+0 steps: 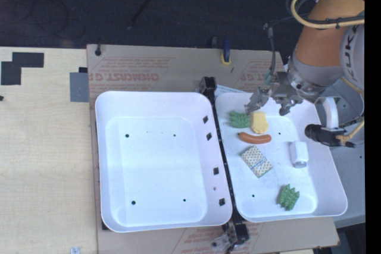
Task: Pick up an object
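The two grey fingers of the gripper [271, 103] are standing spread apart with nothing between them, hanging over the far edge of the right shallow white bin [324, 187]. Just beside the left finger, a pale yellow block [259, 122] is lying against a green ridged toy [240, 120]. Nearer the camera, an orange sausage-shaped piece [255, 138], a patterned square packet [256, 160], a white cylinder [299, 153] and a second green toy [288, 196] are resting apart. The left white bin [113, 187] is sitting alongside.
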